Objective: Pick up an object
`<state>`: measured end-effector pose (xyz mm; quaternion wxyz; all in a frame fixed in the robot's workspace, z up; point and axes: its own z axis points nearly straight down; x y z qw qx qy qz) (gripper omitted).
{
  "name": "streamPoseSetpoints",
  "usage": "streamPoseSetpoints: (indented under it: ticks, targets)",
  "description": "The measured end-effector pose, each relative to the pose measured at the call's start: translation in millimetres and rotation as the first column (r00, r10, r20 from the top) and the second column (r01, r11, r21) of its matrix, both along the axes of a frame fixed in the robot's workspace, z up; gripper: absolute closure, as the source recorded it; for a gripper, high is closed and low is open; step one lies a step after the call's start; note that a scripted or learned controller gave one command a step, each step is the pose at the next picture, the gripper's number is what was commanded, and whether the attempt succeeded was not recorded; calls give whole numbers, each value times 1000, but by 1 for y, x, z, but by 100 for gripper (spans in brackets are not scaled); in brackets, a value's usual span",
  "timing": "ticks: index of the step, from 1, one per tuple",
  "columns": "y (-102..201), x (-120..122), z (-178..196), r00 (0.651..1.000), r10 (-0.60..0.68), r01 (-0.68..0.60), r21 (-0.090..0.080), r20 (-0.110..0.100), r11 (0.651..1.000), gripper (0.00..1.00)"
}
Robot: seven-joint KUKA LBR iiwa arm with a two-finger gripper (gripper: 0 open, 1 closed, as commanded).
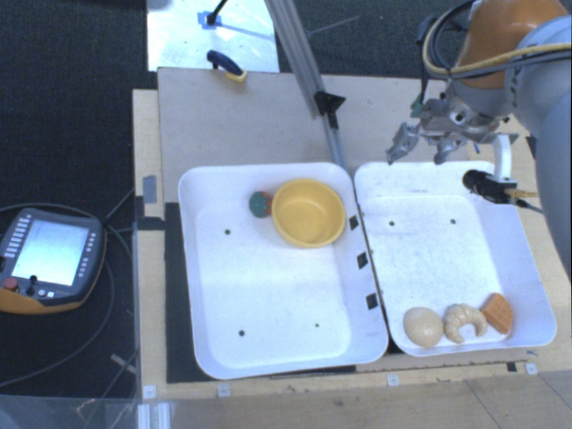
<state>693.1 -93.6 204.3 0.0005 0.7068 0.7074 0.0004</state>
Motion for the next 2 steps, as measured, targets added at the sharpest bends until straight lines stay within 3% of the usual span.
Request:
streamPoseSetpoints:
  ticks: [2]
  targets:
    - [-11,0,-91,1000,0,0,0,-3,1000,0]
